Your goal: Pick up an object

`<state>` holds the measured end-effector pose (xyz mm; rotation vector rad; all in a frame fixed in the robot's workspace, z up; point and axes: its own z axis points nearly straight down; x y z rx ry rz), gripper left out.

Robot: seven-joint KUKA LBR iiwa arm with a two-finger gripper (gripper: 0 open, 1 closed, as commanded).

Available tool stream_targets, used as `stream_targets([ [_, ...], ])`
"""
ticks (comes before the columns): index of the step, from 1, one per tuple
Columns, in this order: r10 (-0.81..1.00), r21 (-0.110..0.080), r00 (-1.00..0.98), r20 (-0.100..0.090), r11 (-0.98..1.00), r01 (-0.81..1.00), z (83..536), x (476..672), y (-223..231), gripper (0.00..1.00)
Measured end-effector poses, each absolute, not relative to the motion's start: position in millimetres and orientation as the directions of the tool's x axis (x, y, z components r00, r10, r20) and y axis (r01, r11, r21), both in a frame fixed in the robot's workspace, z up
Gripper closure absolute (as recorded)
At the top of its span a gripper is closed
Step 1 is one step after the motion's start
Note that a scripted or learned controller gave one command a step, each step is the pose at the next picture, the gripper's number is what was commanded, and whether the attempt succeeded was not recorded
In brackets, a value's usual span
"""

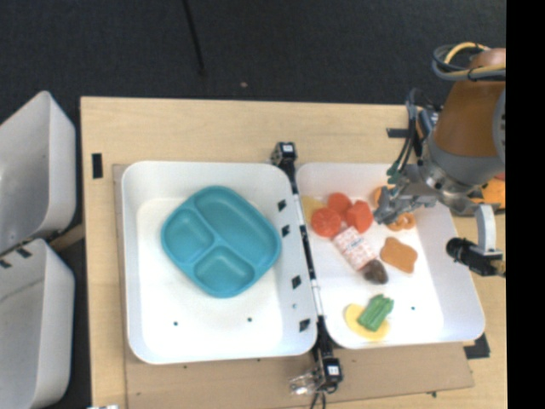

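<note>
The right bin (443, 301) holds several small toy foods. Red round pieces (341, 214) lie at its upper left, with a pale patterned packet (355, 247) and a dark brown lump (375, 271) below them. An orange-brown piece (398, 255) lies mid-bin. A green item rests on a yellow one (371, 315) near the front. My gripper (390, 207) hangs low over the upper middle of this bin, right beside the red pieces and over a small orange piece (403, 221).
The left bin (145, 313) holds a blue divided plate (221, 239). A raised divider with black clips (300, 254) separates the two bins. White blocks (30, 228) stand off the bench's left edge. A black fitting (468, 256) sticks in at the right bin's right rim.
</note>
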<state>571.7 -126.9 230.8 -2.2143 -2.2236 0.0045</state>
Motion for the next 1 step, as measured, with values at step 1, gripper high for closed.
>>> stream_targets([
  [1, 1.000, -0.005, -0.004, 0.000, 0.004, 1.000, 228.3, 535.8, -98.5, 1.00],
])
